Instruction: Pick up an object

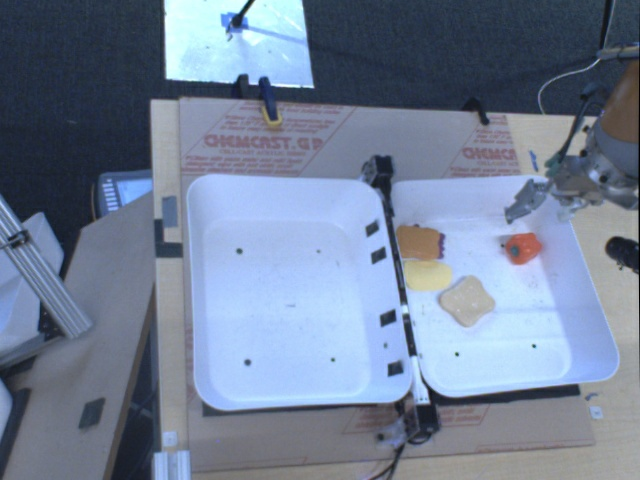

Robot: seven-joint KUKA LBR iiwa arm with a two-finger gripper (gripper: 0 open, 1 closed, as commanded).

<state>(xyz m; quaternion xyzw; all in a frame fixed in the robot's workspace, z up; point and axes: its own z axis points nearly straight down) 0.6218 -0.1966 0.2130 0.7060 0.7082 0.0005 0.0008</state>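
The right white bin [580, 308] holds a small red-orange object [521, 248] with a green tip near its far right side. An orange-brown block [420, 241], a flat yellow piece [428, 276] and a beige lumpy piece [467, 301] lie close together near its left wall. My gripper [537, 199] hangs at the bin's far right corner, just above and behind the red-orange object, apart from it. Nothing shows in its grasp.
The left white bin [215, 268] sits beside the right one, joined by black clips [385, 258] along the shared wall. Both rest on a cardboard sheet [330, 133] on the wooden bench. A cable [565, 73] loops above the arm at right.
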